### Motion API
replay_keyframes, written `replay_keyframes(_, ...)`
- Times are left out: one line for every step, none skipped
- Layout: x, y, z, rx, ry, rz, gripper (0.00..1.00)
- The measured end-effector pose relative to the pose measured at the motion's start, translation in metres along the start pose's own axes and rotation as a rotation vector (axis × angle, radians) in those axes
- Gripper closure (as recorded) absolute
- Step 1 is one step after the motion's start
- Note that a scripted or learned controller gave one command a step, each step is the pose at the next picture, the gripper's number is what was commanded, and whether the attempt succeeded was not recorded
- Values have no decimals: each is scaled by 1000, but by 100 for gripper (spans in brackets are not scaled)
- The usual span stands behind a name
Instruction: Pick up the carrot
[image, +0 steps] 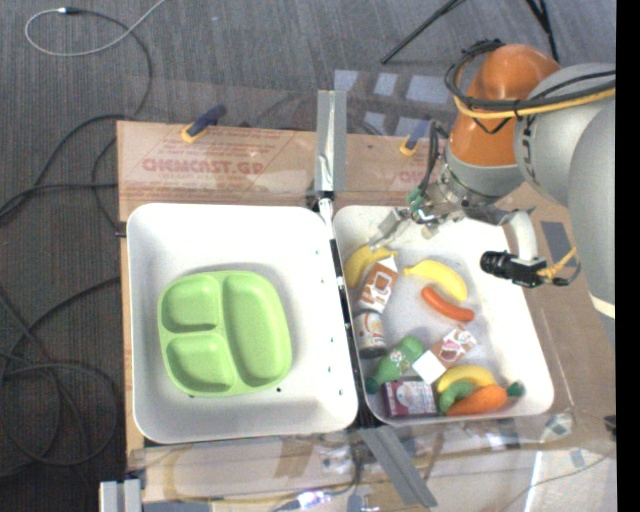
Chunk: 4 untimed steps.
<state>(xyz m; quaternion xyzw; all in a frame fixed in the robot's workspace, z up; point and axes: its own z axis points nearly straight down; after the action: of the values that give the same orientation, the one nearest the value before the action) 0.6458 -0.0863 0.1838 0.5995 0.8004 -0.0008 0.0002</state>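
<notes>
Carrot (482, 399), orange plastic toy w/ green leafy top, lies in the near right corner of the right white bin (535, 345), tilted, green end twd the bin's right wall. Just above it & touching: yellow toy banana (466, 377). To its left, a dark red carton (405, 398), w/ a green toy bottle (398, 360) leaning above that. A small red-and-white packet (455, 346) sits between the bottle & the banana, near the bin's middle.

Further up the bin: red-orange toy sausage (447, 303), lying diagonally on bare bin floor, well apart from the carrot. Above it a second yellow banana (438, 274), curved. By the bin's left wall another yellow banana-like piece (362, 262), an orange-and-white snack box (378, 289) & a small tin (369, 328) below it.

Grey two-finger gripper (395, 230) hangs over the far left part of the right bin, above the left banana piece, well apart from the carrot at the opposite end. Its jaws are too small & blurred here; cannot tell how they stand. Nothing visibly between them. Grey arm w/ orange band (500, 85) comes in from upper right.

Left white bin (150, 400) holds a lime-green three-compartment tray (226, 332), sitting roughly mid-bin. Both bins rest on a brown cardboard sheet (200, 165); black cables (60, 300) trail on the floor at left.
</notes>
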Motion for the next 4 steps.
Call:
replay_keyframes(-12,-111,91,0,1,-92,0)
replay_keyframes(-65,-49,14,0,0,153,0)
replay_keyframes(-35,-109,91,0,2,83,0)
replay_keyframes(-90,-33,9,0,-2,189,0)
